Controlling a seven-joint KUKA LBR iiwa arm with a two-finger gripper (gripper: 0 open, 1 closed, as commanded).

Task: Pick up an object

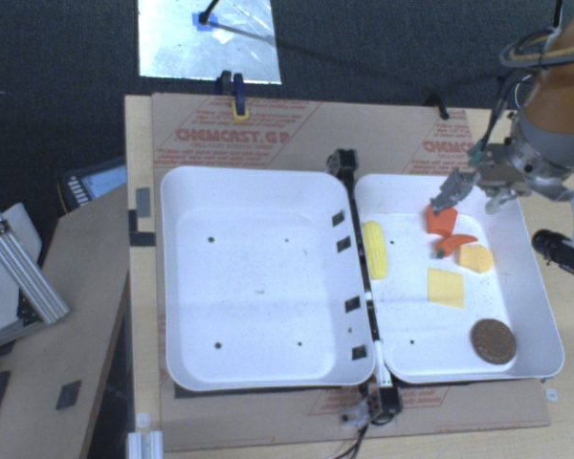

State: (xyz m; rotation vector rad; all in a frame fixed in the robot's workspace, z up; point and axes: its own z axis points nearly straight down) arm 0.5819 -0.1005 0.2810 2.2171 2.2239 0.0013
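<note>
Right bin (pixel 531 295), contents:
- orange piece (pixel 441 220), upper part of bin; smaller orange bit (pixel 452 245) just below, touching or nearly so.
- yellow corn cob (pixel 374 249), lengthwise by the divider wall.
- yellow-orange wedge (pixel 476 258), right of centre.
- pale yellow square slab (pixel 446 288), mid bin.
- brown round disc (pixel 494 340), lower right corner.

Left bin (pixel 187 256): white, beside right bin, on cardboard-covered surface (pixel 297 127).

Tool (pixel 471 187): at right bin's upper edge, just above/right of orange piece, fingers spread apart; nothing seen betw. them.
</note>
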